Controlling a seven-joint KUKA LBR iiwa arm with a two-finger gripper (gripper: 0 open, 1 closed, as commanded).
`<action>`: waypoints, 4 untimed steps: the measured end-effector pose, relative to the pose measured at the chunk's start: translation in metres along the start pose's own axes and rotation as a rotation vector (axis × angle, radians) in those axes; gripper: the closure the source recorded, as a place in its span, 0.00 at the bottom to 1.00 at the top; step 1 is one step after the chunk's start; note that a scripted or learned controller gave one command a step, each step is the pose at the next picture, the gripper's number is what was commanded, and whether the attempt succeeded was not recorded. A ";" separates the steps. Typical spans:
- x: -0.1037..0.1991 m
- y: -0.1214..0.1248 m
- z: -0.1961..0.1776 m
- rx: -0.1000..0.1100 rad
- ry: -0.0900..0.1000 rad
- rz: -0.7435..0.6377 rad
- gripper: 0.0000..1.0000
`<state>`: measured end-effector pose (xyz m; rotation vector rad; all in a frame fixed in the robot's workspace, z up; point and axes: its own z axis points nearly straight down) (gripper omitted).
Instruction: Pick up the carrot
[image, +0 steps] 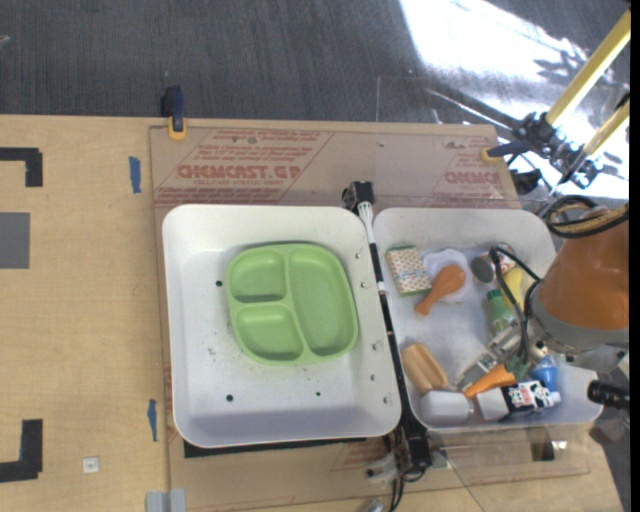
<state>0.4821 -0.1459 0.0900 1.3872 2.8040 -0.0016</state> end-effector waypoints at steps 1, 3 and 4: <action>-0.004 0.004 -0.012 -0.014 -0.019 0.002 1.00; 0.018 0.018 0.000 -0.006 -0.007 -0.410 0.00; 0.015 0.022 -0.013 -0.018 -0.023 -0.406 1.00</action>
